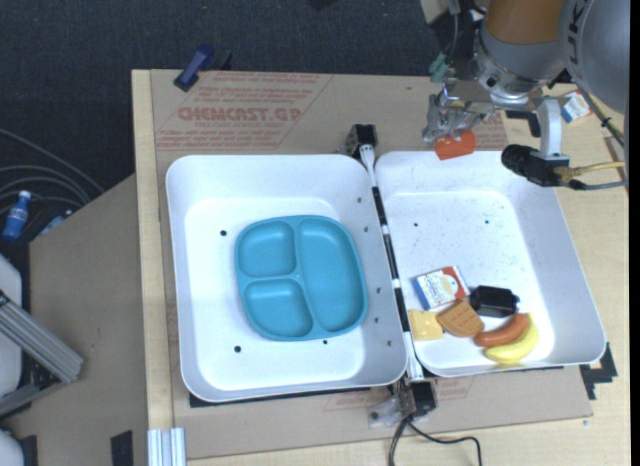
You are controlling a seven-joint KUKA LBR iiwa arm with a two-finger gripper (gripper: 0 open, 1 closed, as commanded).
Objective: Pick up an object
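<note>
Bench bins inspected: my gripper [452,126] appears to clamp a small orange piece [456,145] above the right bin [560,244]; I advise lifting slowly, vertically.

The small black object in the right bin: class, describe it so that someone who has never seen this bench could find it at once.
Start at the right bin and go to the cluster in its near corner. The small black object lies at the top of that cluster, just above the sausage and banana, right of the small carton. It is the only black item among coloured ones.
</note>
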